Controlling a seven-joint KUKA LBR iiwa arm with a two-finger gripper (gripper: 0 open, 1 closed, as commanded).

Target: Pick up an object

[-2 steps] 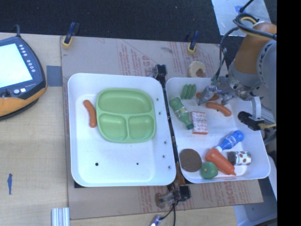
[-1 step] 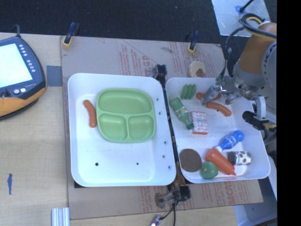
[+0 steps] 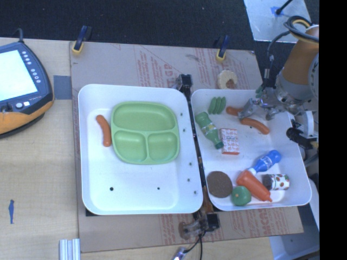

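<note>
Gripper [image 3: 259,105] low over right bin [image 3: 301,161] top edge, beside sausage [image 3: 255,125]. Open/closed: can't tell. Green tray [image 3: 145,132] and 2nd sausage [image 3: 104,130] in left bin [image 3: 135,196].

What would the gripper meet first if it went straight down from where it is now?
Probably the hot dog in the right bin: the gripper hangs just above its upper end. Depth is unclear, so it may touch the bin floor beside it.
</note>
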